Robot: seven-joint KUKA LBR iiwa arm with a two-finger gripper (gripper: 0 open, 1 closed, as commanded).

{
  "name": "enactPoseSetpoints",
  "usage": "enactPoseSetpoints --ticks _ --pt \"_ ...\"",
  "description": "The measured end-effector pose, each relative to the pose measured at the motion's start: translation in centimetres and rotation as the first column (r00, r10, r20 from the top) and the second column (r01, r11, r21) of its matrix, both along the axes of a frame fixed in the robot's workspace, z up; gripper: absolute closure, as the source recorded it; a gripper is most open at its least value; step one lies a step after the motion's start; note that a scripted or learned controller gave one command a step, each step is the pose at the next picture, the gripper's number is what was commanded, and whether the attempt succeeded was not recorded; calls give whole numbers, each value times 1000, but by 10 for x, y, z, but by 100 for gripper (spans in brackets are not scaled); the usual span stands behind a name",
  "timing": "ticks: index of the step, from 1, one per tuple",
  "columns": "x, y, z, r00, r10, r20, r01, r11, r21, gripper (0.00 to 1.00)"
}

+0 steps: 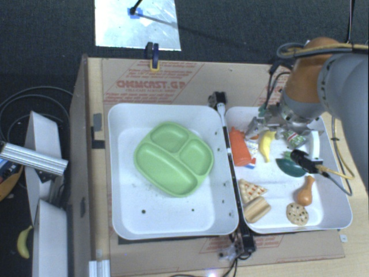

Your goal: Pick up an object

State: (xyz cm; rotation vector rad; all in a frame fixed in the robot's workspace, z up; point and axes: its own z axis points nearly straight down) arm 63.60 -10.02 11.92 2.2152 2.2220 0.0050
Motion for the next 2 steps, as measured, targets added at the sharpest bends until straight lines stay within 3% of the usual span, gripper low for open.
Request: enactPoseSetpoints --ticks 1,2 --pt "0 -21 -29 1000 -2 5 2 1000 6 0" --pt "2 -23 -15 1000 1 12 -1 1000 -2 100"
